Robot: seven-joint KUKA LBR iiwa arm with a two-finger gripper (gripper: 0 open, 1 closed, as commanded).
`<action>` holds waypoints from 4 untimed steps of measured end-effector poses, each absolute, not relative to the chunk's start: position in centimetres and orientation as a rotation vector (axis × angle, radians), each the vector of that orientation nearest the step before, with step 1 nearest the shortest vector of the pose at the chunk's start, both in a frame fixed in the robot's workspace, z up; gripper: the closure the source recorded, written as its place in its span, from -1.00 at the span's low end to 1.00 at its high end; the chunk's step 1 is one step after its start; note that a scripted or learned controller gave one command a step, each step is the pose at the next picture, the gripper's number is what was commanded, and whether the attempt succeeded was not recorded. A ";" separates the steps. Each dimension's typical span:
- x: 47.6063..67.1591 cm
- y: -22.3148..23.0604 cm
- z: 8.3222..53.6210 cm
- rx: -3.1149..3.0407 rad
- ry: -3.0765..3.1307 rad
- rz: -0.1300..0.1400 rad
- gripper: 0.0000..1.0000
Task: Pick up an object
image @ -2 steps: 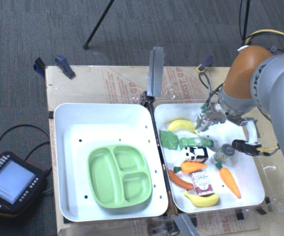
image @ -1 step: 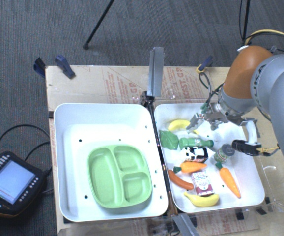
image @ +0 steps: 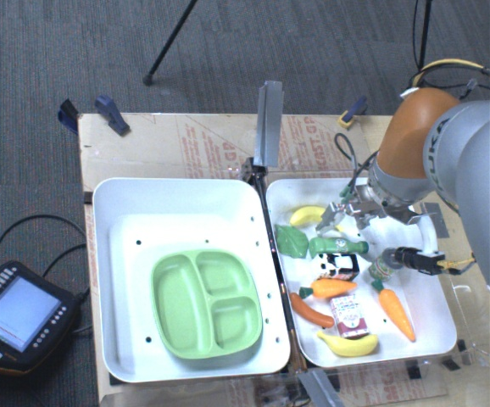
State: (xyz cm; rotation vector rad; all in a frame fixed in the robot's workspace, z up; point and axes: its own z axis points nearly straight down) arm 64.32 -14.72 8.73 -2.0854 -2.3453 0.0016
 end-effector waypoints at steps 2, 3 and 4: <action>64.3 -14.9 9.7 -2.089 -2.338 0.002 -1.00; 59.3 -10.4 13.9 -1.724 -2.623 0.000 -1.00; 56.1 -13.9 9.5 -1.679 -2.670 -0.013 -1.00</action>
